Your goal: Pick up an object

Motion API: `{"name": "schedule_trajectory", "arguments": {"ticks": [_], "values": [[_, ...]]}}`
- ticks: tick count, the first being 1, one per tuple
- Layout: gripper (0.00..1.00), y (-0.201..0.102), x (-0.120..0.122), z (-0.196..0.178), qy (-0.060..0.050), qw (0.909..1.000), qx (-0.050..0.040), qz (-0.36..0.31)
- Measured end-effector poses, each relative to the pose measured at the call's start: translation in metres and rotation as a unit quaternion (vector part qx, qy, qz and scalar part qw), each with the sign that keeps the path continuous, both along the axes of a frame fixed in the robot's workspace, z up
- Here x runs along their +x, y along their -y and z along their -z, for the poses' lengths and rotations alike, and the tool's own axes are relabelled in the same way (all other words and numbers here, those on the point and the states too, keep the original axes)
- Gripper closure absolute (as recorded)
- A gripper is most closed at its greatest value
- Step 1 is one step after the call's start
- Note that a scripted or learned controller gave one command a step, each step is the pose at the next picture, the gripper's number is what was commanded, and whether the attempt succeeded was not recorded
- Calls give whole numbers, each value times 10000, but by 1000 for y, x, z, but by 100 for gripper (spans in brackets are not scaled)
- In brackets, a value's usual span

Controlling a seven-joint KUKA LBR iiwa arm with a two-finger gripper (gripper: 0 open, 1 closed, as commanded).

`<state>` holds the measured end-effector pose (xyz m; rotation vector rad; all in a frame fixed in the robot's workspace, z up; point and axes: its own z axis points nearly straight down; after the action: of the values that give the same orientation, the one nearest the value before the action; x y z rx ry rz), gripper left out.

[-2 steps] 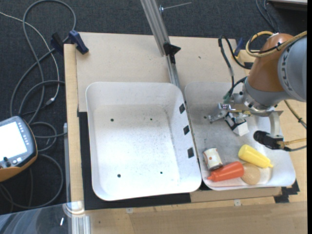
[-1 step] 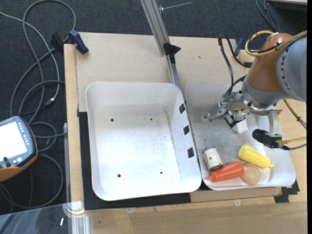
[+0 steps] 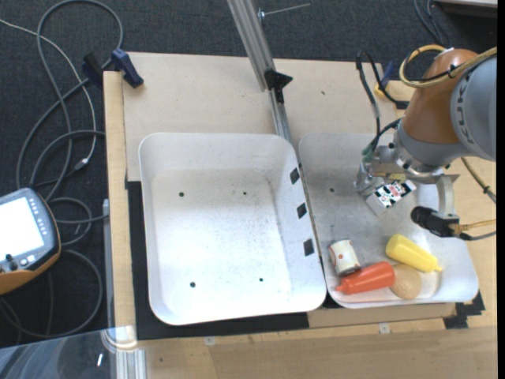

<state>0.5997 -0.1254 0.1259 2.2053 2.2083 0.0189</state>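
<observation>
Right bin (image 3: 331,164), near corner on view's right: four things in a cluster; carrot (image 3: 367,278) nearest the rim; lies flat, long axis roughly left-right in view, right end a little farther back; blunt end to view's right, narrower end to view's left, under the can (image 3: 343,256); can just beside carrot, maybe touching; lying or upright hard to tell, pale with a red mark on the side; yellow piece (image 3: 410,253) behind and right of carrot, long axis slanting from far-left to near-right, tapering toward the right end; tan lump (image 3: 408,285) wedged between carrot's blunt end and yellow piece, touching both, round, no clear axis, near side partly hidden by the rim.

Gripper (image 3: 377,181) low over the same bin's far half, well apart from the cluster; wide or narrow: cannot tell, hidden under the wrist; small white piece (image 3: 390,195) with red and black marks right at the gripper, tilted; held, or lying on the bin floor, or part of the tool: cannot tell; too small to make out.

Arm (image 3: 442,109) cut off at view's right edge.

Left bin (image 3: 221,227) touching right bin along the shared side; pendant (image 3: 20,239) cut off at view's left edge; metal post (image 3: 248,30) slanting in from the top, upper end out of view.
</observation>
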Motion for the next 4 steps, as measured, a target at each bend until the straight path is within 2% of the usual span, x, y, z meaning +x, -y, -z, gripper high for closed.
{"name": "schedule_trajectory", "arguments": {"ticks": [1, 2, 3, 4], "values": [[100, 0, -5, -63, -80, 10000, 24, 1], [100, -4, 1, -127, -70, 10000, 22, -2], [100, -4, 2, -127, -102, 9999, 24, -1], [100, -56, -1, -135, -117, 9999, 44, -27]]}}
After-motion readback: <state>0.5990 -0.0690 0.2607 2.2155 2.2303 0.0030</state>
